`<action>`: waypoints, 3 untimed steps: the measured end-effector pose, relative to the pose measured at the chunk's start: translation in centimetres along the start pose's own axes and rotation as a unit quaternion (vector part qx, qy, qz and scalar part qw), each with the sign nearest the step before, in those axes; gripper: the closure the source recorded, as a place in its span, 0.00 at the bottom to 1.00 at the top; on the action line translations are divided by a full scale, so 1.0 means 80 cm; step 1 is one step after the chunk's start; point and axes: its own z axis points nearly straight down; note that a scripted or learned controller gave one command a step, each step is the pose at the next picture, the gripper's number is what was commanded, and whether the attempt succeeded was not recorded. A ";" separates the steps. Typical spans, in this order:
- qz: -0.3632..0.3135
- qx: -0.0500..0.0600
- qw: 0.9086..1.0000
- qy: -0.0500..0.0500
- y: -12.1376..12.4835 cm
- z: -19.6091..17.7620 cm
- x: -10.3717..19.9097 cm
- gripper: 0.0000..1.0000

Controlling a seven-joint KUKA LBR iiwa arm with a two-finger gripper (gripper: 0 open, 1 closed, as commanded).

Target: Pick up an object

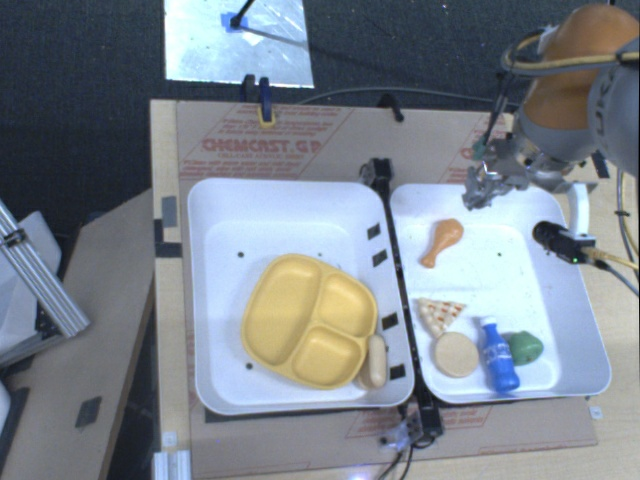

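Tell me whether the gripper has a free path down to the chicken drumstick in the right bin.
Probably yes. The gripper hangs just above and right of the drumstick, which lies alone on bare bin floor, apart from the pizza slice.

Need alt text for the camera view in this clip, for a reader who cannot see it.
A grey and orange arm's gripper hovers over the far edge of the right bin, which holds a drumstick, pizza slice, round cookie, blue bottle and green toy. The left bin holds a yellow divided plate.
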 end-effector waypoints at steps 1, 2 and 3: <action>-0.002 0.000 1.000 0.000 0.002 -0.057 0.000 1.00; -0.004 0.004 1.000 0.001 -0.021 -0.040 0.062 1.00; -0.004 0.004 1.000 0.001 -0.050 -0.029 0.108 1.00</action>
